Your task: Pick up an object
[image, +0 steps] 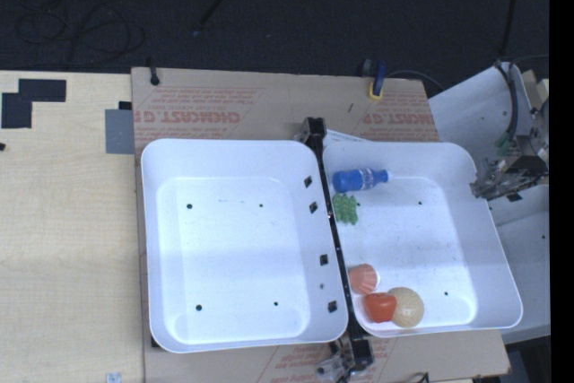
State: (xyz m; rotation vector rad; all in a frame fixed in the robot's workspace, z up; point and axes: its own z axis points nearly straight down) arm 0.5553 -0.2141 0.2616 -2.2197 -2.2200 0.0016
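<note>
The claw [507, 178] hangs at the right edge of the view, just beyond the right rim of the right bin [466, 238]. Left of the claw, inside that bin by its left wall, lies a bottle [360, 179] on its side, with a small leafy piece [345, 209] just in front of it. Farther forward and left of the claw, three rounded pieces [386, 296] sit bunched in the bin's near left corner, touching one another. The left bin [161, 238] lies beyond, farthest from the claw, both bins side by side on the tabletop [54, 238].
</note>
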